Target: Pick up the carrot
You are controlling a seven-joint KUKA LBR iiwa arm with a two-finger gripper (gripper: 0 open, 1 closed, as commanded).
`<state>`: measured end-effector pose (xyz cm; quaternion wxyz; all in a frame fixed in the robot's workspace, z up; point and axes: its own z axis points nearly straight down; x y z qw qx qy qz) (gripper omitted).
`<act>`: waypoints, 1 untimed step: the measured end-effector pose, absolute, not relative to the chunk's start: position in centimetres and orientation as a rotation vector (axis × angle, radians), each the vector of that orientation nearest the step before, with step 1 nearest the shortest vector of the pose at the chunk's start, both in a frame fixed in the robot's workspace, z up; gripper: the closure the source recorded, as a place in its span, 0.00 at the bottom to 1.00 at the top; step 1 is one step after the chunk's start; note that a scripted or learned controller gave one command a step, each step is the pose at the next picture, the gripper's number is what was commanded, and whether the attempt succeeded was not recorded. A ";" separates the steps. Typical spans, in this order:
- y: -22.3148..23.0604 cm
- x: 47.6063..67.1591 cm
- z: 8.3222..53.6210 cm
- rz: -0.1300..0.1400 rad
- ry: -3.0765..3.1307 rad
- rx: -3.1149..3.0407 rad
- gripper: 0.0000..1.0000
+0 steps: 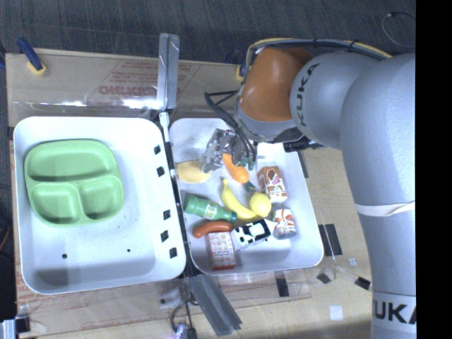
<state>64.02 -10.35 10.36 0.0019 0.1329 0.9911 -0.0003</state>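
"KUKA" is read in dark letters on the grey arm (367,119), once by the orange band and once low on its body. The gripper (219,149) is lowered into the right bin (300,249), just beside the carrot (235,169) lying above the banana (236,202); its grasp cannot be told.

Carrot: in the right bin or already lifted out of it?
In the right bin. The carrot lies among the other toy food beside the banana, at the gripper; whether it is grasped, cannot tell.
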 end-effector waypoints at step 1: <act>-10.3 64.0 10.4 -0.001 3.110 0.417 0.00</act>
